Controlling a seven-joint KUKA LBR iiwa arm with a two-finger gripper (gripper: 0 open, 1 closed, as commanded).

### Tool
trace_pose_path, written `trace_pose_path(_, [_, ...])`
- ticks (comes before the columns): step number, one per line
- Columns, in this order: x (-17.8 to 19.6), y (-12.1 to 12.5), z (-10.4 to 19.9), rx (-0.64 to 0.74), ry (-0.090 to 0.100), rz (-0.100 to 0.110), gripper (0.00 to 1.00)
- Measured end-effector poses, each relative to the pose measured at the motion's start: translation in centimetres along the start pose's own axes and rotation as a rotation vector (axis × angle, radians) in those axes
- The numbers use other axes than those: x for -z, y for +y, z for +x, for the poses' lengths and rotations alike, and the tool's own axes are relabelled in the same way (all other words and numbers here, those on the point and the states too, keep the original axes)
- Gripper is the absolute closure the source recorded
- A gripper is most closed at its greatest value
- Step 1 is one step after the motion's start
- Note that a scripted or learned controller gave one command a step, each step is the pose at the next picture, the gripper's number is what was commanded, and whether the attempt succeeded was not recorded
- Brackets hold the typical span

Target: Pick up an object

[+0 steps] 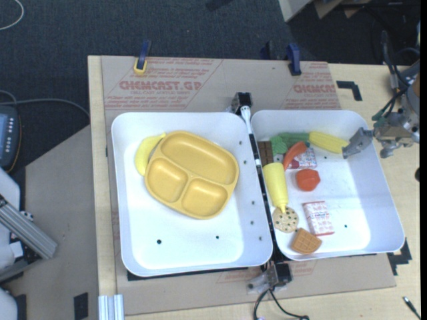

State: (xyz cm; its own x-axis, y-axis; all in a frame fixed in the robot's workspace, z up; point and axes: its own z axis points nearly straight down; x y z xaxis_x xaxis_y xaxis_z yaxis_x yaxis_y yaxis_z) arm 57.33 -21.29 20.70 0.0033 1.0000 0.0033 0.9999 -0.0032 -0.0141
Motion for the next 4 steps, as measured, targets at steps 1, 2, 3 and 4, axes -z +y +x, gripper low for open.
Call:
trace_pose_path(1, [0.8,0.3,0.1,0.004,-0.003,-0.015,0.00])
trace_pose_path(2, [-3.6,0.4,0.7,0.005,-0.001,-0.009,0.00])
trace_pose_path(3, [-10.0,0.2,1.0,0.004,0.000,-0.007,0.00])
trace_pose_path(4, [-12.4,0.2,1.1,0.004,-0.002,-0.010,0.00])
